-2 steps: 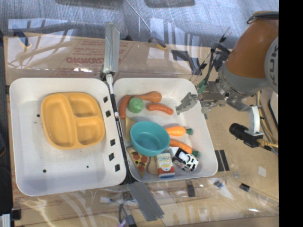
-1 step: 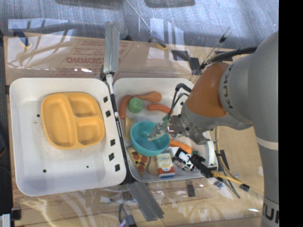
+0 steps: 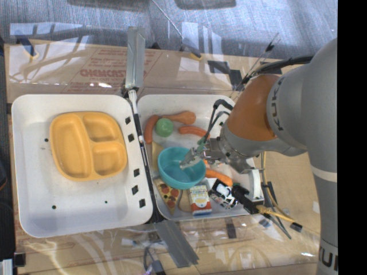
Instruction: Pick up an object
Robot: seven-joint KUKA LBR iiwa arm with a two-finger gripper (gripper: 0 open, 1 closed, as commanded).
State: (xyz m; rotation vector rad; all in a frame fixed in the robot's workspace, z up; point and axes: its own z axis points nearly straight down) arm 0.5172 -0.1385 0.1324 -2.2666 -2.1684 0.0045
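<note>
Grey carpet lay beyond the desk (image 3: pixel 69 73), whose brown top carried two shallow white bins side by side under strips of tape.

From the camera view, the left bin (image 3: pixel 28 211) held a yellow divided plate (image 3: pixel 86 145) and little else. The right bin (image 3: pixel 172 99) was crowded: a teal bowl (image 3: pixel 175 173) sat near its middle, a green ball (image 3: pixel 164 126) lay among orange toy vegetables toward the far wall, and a small carton (image 3: pixel 199 199) stood just beside the bowl at the near edge.

By the look of it, the pick was not yet done. Nothing could be seen lifted clear of the bin, and every object appeared to rest on the bin floor. The pincer (image 3: pixel 192 159) hung low over the bowl's right rim, so the bowl seemed the likely target. Whether it was spread or pressed together could not be told from this slant, nor whether it touched the rim. Closing, gripping and lifting all looked to remain.

The arm (image 3: pixel 287 125) reached in from the right, its orange band above the wrist and the wrist bent down and leftward into the right bin, over the bowl
</note>
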